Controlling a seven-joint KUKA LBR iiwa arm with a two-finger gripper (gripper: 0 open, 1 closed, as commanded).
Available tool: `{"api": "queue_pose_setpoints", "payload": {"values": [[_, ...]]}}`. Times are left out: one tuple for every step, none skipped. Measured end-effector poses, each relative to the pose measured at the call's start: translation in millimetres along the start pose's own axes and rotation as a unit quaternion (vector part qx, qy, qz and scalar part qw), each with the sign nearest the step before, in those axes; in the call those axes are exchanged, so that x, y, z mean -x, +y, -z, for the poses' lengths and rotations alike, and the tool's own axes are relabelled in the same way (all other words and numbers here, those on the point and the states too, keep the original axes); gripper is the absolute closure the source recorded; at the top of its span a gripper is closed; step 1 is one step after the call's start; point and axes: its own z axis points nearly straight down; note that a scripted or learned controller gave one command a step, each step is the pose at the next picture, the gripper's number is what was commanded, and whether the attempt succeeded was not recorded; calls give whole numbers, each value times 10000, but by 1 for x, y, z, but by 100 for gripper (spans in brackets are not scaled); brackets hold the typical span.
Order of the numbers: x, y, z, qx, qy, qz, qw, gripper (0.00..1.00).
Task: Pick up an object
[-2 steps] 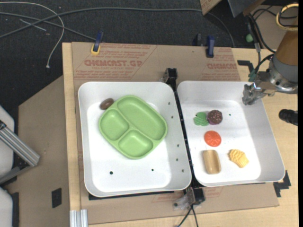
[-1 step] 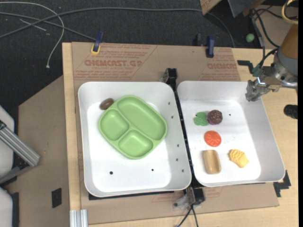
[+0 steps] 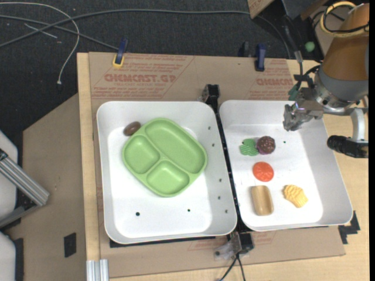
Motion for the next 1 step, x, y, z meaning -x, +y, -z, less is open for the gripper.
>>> {"api": "queue_pose_setpoints", "payload": {"values": [[-40,-9,2,-1,1,-1,10000,100]]}}
